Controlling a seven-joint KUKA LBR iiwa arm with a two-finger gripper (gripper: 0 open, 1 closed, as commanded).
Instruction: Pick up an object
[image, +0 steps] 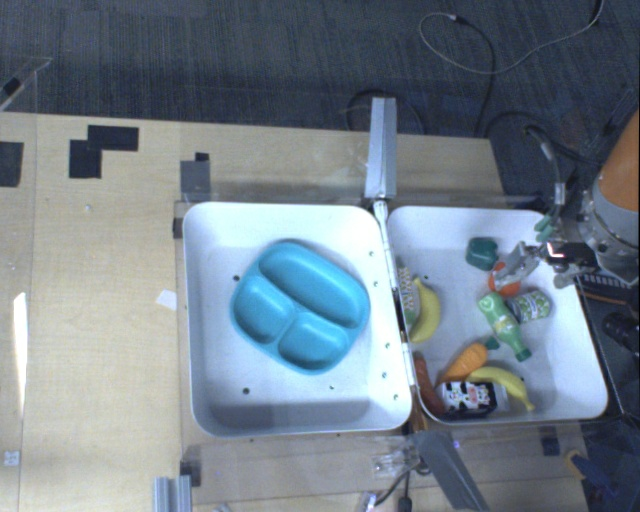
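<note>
The right bin (590, 345) holds several small items. My gripper (516, 264) reaches in from the right and hovers over the bin's upper middle, just above a small red-orange object (505, 286). A teal block (482, 252) lies to its left. Below it are a green bottle (503, 327) and a green can (533, 306). Further down lie a carrot (466, 358), a yellow banana (506, 386) and a black-and-white box (468, 398). A second banana (427, 311) rests against the left wall.
The left bin (205, 330) holds a blue divided plate (300, 305). A metal divider post (381, 150) stands between the bins at the back. A brown sausage-shaped item (423, 381) lies along the right bin's left wall. Cables run over the dark floor behind.
</note>
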